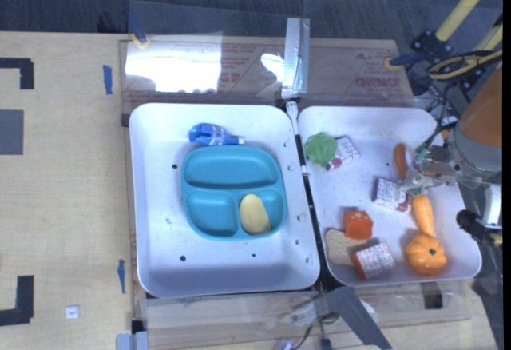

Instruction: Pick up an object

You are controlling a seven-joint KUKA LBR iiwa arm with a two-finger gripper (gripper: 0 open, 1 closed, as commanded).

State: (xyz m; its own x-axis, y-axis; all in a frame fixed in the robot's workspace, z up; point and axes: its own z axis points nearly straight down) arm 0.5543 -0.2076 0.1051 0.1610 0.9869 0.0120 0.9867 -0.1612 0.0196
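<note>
My gripper (pixel 421 173) hangs low over the right side of the right bin (pixel 367 123), coming off the grey arm with its orange band (pixel 485 118). It is just above the green top of an orange carrot (pixel 423 215) and beside a small printed carton (pixel 389 193). An orange sausage (pixel 400 158) lies just to its left. The arm's body hides what is between the gripper's tips.
The right bin also holds an orange pumpkin (pixel 425 254), a red pepper (pixel 358 224), a bread slice (pixel 338 248), a red-white box (pixel 374 259), a green leafy toy (pixel 321 149) and another carton (pixel 346 152). In the left bin (pixel 152 204) are a blue divided plate (pixel 227 174) with a yellow potato (pixel 254 213), and a blue toy (pixel 212 134).
</note>
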